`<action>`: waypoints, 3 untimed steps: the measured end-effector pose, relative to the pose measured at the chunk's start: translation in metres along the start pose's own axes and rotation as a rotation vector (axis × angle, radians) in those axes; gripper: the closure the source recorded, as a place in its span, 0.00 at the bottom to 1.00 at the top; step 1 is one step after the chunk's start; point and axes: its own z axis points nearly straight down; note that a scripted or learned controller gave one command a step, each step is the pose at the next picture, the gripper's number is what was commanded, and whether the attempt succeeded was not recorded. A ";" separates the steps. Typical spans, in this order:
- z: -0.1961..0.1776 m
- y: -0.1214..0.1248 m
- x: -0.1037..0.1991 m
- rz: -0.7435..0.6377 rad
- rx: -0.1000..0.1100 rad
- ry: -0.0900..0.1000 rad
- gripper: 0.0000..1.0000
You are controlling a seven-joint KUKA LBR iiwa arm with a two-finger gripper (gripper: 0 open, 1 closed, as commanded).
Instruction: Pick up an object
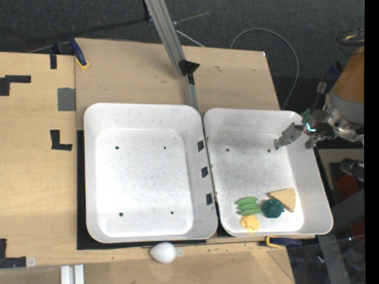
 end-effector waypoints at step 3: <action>0.098 0.000 0.007 -0.001 0.002 0.000 0.00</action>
